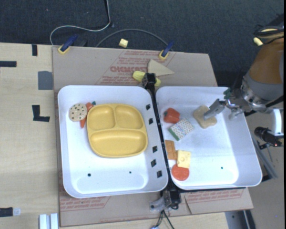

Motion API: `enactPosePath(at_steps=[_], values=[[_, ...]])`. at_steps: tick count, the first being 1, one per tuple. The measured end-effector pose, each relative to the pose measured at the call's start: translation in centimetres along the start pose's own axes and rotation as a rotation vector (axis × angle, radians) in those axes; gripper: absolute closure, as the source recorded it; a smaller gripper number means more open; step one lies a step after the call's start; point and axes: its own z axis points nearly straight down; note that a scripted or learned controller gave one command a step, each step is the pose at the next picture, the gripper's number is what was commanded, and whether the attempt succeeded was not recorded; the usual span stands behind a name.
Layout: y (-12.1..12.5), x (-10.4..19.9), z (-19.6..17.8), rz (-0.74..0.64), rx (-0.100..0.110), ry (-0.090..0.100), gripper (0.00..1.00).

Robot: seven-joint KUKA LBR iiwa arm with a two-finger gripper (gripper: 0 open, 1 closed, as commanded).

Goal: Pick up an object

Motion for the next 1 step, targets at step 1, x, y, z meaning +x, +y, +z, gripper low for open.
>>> enactPosePath(at_steps=[1], values=[[4.55, 0.56, 10.16, -0.003, -0.003, -0.003, 0.0]])
